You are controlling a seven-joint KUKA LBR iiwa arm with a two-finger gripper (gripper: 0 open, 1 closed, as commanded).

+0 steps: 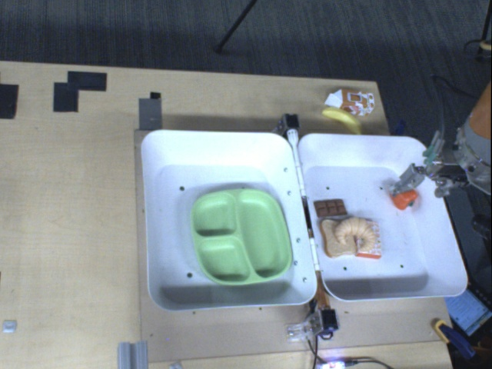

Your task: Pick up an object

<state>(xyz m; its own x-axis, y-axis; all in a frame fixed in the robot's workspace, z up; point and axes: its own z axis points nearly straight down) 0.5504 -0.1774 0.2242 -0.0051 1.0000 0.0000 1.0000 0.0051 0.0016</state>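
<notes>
Orange object (pixel 404 199), small and rounded, lies on the floor of the right white bin (pixel 430 279), toward that bin's right side, and the gripper (pixel 406 181) sits directly over it with its grey finger ends touching or nearly touching the top of it; whether those fingers are spread or closed on it cannot be told from this angle. The arm enters from the right edge of the view, over the bin's right rim. In the same bin, nearer its left wall, a brown chocolate-like block (pixel 330 207) rests just above a pale ring-shaped pastry (pixel 354 235) lying on a slice of toast, with a thin red strip at the lower right of that pile. The left white bin (pixel 165 206) holds a light green divided tray (pixel 241 235) with three compartments, set slightly askew. Both bins stand side by side, rims touching, on a pale wooden bench (pixel 69 229). Black squares (pixel 77 89) mark the bench's upper left. A small yellow and white toy cluster (pixel 348 106) lies on the bench just beyond the right bin. Dark grey carpet (pixel 154 14) fills the room behind, crossed by a thin black pole (pixel 246 14).
</notes>
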